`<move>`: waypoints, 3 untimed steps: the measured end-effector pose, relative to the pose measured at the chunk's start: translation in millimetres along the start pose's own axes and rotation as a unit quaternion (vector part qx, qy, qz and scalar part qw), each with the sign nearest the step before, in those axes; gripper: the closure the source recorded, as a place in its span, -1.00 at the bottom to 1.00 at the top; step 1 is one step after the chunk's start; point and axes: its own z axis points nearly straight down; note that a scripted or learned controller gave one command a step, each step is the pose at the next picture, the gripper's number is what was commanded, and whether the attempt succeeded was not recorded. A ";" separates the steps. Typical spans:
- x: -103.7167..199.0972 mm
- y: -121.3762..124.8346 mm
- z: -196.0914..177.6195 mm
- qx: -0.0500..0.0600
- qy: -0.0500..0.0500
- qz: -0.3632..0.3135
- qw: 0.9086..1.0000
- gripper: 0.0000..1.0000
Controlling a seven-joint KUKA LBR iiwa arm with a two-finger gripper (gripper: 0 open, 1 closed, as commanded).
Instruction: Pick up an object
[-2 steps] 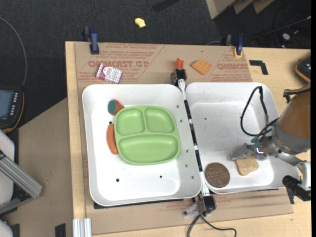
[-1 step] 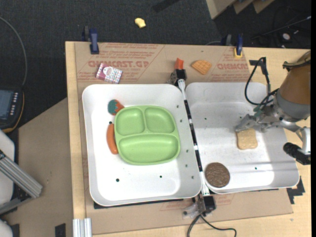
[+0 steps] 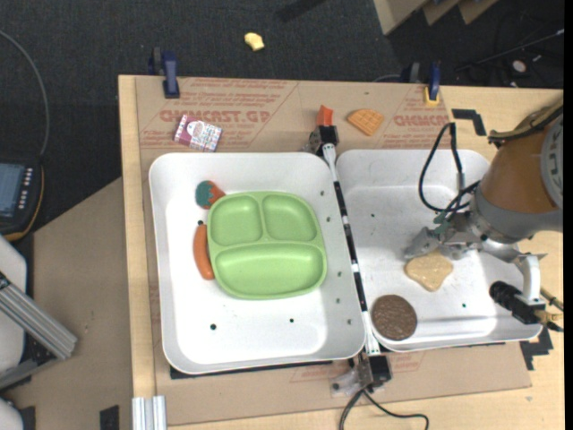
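Gripper (image 3: 436, 243) low in right bin (image 3: 376, 173), just above and touching tan bread-shaped piece (image 3: 429, 271) near bin's middle; finger spread cannot be told; brown round cookie (image 3: 394, 316) at front-left corner; green divided plate (image 3: 267, 245) in left bin (image 3: 179, 330), carrot (image 3: 203, 251) along its left edge.

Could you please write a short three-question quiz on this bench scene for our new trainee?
1. True or false: the green divided plate lies in the right bin.
2. Which item lies nearest the gripper? A) the beige flat piece B) the brown round disc C) the orange sausage-shaped piece
3. Fill in: the small waffle-like piece rests on the ____, outside both bins.

Key
1. False; it lies in the left bin.
2. A.
3. The cardboard sheet behind the bins.
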 end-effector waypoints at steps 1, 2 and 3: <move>-50.0 75.1 -44.4 -0.006 -0.004 0.001 1.000 -1.00; 25.5 28.2 -49.6 0.000 0.001 -0.001 1.000 -1.00; -4.8 -11.5 2.2 0.002 -0.001 0.003 1.000 -1.00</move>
